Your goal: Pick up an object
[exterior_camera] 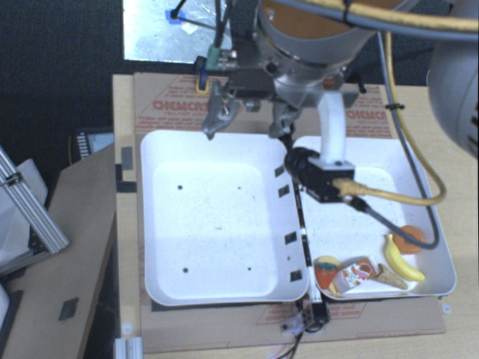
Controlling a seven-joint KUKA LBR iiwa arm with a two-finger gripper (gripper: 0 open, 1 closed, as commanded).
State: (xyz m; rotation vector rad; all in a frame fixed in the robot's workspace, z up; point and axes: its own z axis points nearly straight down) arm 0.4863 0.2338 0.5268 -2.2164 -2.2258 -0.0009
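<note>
My gripper [248, 123] hangs over the far edge of the left bin [150, 200], open, with nothing between its two fingers [215, 118]. The objects lie in the near corner of the right bin [441, 264]: a yellow banana [404, 259], an orange round piece [410, 237] behind it, a red-orange fruit [326, 271], a small red and white packet [355, 273] and a brown cone-shaped piece [390, 277]. The gripper is far from all of them, up and to their left.
A black cable box [320, 179] with a yellow cable [389, 195] hangs off the wrist over the divider between the bins. Cardboard [172, 99] lies under the bins. A metal frame [26, 208] stands at the left.
</note>
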